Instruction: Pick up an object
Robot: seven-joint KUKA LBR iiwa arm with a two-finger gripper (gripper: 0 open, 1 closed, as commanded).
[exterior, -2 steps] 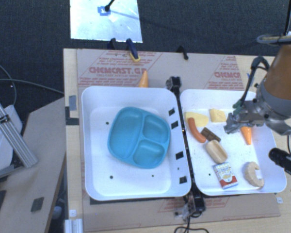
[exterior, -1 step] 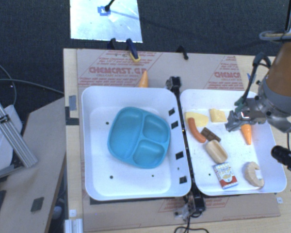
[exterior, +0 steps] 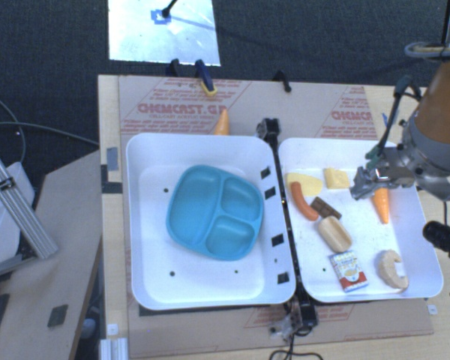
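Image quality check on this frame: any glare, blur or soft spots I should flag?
Camera view: the reflective sheet at top is blown out by glare; both white bins look evenly lit with faint shadows; the gripper over the carrot is soft and hard to resolve; the blue plate is sharp.

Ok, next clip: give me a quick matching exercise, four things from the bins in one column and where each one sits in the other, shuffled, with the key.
Things:
1. blue plate
2. carrot
3. small carton
4. cheese wedge

Places:
A. right bin, near edge, beside the bread piece
B. right bin, far left corner, above the sausage
C. middle of the left bin
D. right bin, just below the tool

Pairs: 1-C, 2-D, 3-A, 4-B
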